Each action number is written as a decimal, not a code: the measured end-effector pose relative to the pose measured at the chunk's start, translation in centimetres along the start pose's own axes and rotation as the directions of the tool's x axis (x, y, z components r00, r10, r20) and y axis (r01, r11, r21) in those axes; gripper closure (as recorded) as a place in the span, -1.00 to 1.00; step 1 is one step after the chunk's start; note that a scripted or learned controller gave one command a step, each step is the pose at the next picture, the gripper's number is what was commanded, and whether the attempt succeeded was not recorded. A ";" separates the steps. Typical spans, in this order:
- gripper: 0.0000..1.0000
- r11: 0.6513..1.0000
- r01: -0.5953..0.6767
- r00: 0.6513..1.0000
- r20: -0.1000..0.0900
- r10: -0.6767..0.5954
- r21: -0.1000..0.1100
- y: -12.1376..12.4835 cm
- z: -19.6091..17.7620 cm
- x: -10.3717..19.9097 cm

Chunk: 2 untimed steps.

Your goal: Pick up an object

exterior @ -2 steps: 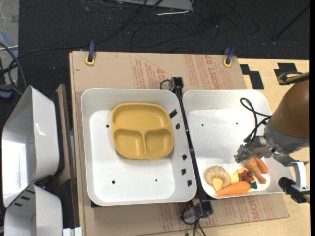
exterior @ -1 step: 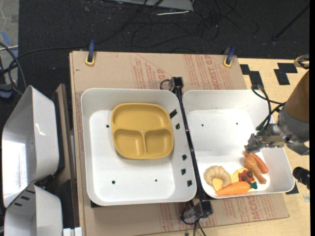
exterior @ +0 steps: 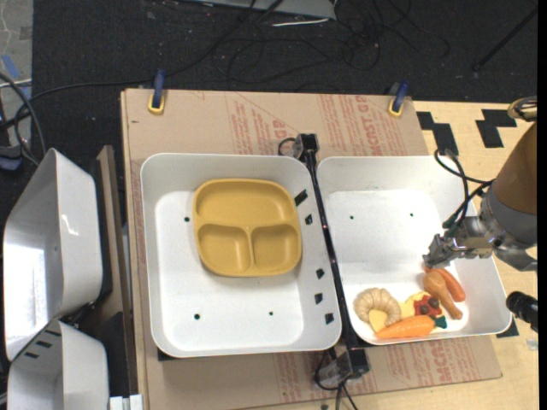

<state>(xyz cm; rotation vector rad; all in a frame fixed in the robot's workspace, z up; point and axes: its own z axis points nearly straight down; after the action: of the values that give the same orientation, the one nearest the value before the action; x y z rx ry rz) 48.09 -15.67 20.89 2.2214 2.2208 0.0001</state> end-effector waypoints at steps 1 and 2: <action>1.00 1.000 0.009 1.000 -0.001 -0.009 -0.002 3.5 -0.3 5.4; 1.00 1.000 0.008 1.000 -0.001 -0.008 -0.001 5.6 -0.2 10.6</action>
<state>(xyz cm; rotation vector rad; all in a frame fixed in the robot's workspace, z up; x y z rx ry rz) 53.65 -5.07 21.05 2.2122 2.2292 0.0023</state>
